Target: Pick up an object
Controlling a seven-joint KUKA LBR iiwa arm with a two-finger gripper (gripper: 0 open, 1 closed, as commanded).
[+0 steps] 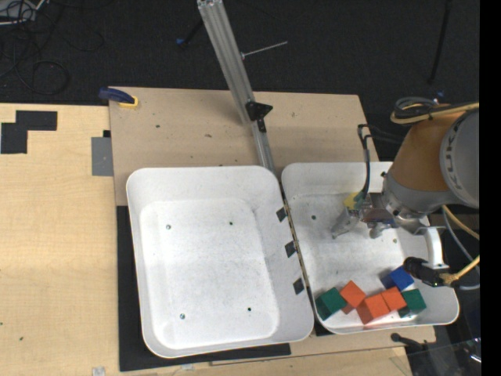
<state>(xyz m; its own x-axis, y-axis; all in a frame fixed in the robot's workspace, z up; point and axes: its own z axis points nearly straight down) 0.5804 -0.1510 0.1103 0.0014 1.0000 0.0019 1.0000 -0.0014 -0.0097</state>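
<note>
Grey fingers point(342, 227) | over right bin point(313, 186) | blocks point(374, 298) apart

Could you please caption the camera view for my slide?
Gripper hovers in the right bin, apart from the blocks clustered near its front edge.

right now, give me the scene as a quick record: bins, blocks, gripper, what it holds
bins: left bin and right bin, side by side, both white
blocks: green, orange, orange, blue and green, clustered at the right bin's near edge
gripper: gripper over the middle of the right bin, apart from the blocks
held: nothing visible between the fingers
arm: arm reaching in from the right
</note>
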